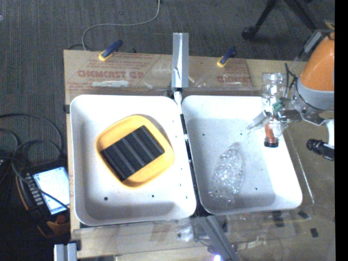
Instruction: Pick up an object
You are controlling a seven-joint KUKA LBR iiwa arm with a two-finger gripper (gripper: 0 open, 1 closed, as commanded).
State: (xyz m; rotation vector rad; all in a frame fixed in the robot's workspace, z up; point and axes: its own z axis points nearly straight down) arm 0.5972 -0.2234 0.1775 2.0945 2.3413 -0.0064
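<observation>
Dark carpet surrounds the bench (76,69), a brown board with red lettering along its far edge, two blue-and-yellow clamps (110,49) pinning it down and a grey metal post (180,58) rising between the two bins. Over on the left, the left bin (87,200) carries a yellow tray (136,150) with a ribbed black top, sitting tilted near the bin's middle. Across the divider, the right bin (283,194) has a clear crinkled plastic bottle (228,173) lying on its floor, toward the near side, its length running from near-left to far-right. The arm (321,75) comes in from the right, orange band showing above the wrist, and the gripper (270,125) hangs over the far-right corner of the right bin, above the rim, well apart from the bottle. Clear glassy parts and a small orange-brown piece show at its tip, but whether the fingers are apart or together cannot be told from this angle. Nothing can be made out between them. Down at the left edge, on the floor, cables lead to a handheld screen (46,186).
</observation>
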